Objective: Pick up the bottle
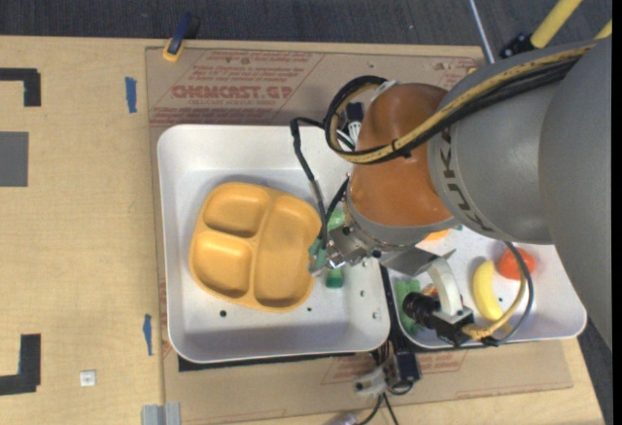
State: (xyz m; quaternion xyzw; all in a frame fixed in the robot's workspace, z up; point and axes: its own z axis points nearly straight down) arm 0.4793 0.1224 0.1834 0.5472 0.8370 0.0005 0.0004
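A green thing, likely the bottle [334, 278], lies in the left bin [185, 219] by its right wall. Only small green patches of it show, just above and below the gripper. My gripper [328, 258] is low in the left bin, right over this green thing, at the right edge of the yellow plate. The orange wrist band and grey arm hide most of the gripper and the bottle from above.
A yellow three-part plate [255, 245] fills the middle of the left bin, touching the gripper's left side. In the right bin [559, 321] lie a banana [484, 289], an orange-red thing [515, 264] and a small green thing [416, 308].
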